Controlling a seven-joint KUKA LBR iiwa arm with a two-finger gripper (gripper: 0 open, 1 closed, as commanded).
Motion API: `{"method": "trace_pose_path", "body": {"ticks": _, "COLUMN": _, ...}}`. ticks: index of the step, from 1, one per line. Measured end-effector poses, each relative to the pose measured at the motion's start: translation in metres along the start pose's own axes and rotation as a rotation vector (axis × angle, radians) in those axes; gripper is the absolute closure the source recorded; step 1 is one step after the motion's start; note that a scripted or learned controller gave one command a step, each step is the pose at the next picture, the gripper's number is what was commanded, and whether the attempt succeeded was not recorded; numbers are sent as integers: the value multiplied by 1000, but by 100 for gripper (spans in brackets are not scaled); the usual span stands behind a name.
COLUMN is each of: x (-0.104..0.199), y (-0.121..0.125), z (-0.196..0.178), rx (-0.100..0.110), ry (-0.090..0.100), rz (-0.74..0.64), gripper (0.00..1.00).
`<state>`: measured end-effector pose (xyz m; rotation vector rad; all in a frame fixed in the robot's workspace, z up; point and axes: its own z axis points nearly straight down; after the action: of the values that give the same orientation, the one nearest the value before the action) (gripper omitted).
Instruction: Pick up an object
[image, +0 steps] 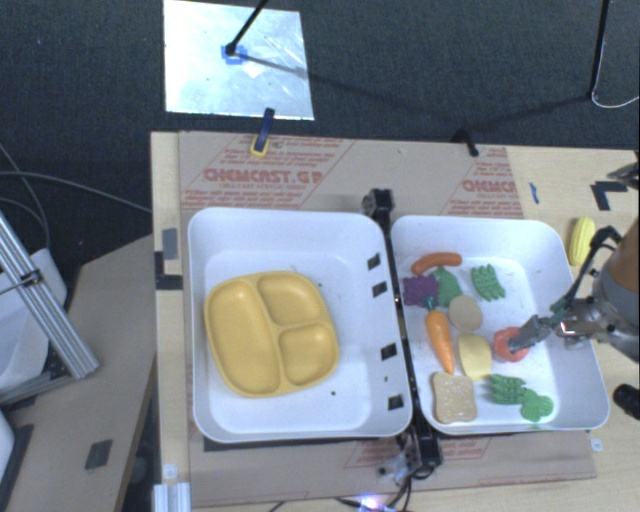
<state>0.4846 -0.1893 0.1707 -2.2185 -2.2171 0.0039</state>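
The right bin (575, 395) holds several toy foods: an orange-red sausage (437, 262), purple grapes (419, 291), a green leafy piece (488, 282), a beige round piece (465, 314), a carrot (440, 341), a yellow block (474, 355), a bread slice (455, 398) and a green broccoli piece (523, 394). A red tomato-like piece (503, 341) lies between the yellow block and the bin's right side. My gripper (524, 338) reaches in from the right, low over the bin, with its tip at the red piece's right edge.
The left bin (230, 235) holds a yellow divided plate (270, 332). A yellow corn cob (581, 240) lies on the bench outside the right bin's far right corner. A black clamp (379, 204) sits where the two bins meet at the back.
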Motion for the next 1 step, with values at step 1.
{"method": "trace_pose_path", "body": {"ticks": 1, "x": -18, "y": 2, "z": 91, "rx": -3, "ry": -1, "rz": 0, "gripper": 0}}
